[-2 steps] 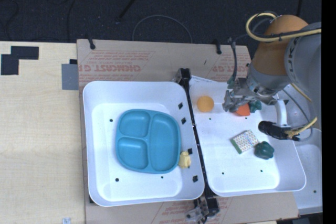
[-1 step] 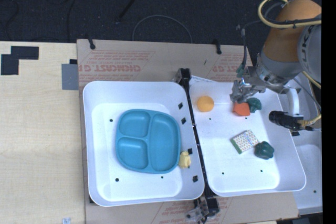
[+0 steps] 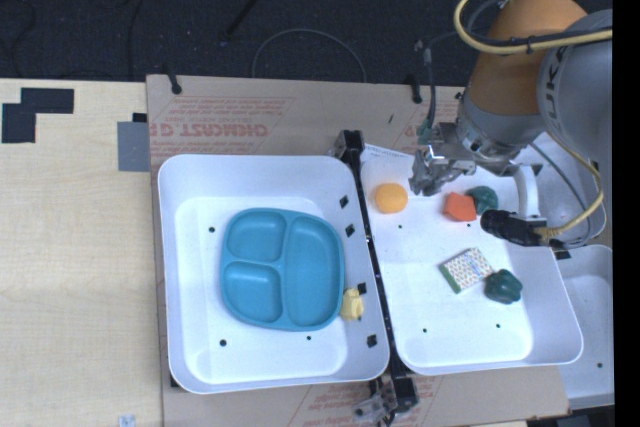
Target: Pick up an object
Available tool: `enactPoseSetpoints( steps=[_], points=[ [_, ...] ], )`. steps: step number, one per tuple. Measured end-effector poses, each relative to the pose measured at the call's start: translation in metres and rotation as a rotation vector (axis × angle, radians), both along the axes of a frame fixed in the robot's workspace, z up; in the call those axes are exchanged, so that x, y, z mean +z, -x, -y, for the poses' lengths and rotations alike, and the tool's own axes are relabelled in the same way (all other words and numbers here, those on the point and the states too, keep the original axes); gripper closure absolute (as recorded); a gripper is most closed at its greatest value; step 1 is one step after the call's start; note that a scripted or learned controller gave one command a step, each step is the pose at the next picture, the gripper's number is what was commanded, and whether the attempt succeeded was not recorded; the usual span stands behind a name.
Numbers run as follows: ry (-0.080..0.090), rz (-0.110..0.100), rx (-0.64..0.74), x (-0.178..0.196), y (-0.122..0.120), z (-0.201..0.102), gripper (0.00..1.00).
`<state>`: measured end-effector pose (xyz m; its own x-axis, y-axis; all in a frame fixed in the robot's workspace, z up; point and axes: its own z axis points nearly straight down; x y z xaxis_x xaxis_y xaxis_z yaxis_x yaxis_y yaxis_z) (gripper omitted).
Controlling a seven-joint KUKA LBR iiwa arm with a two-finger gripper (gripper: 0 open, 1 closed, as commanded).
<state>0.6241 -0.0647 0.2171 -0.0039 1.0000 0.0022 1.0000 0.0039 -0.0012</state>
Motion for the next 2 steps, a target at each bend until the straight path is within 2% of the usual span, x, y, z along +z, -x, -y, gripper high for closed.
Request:
enactPoseSetpoints(
  steps=[2],
  points=[
    [0.001, -0.003, 0.000, -0.014, 0.003, -0.106, 1.00]
  ],
)
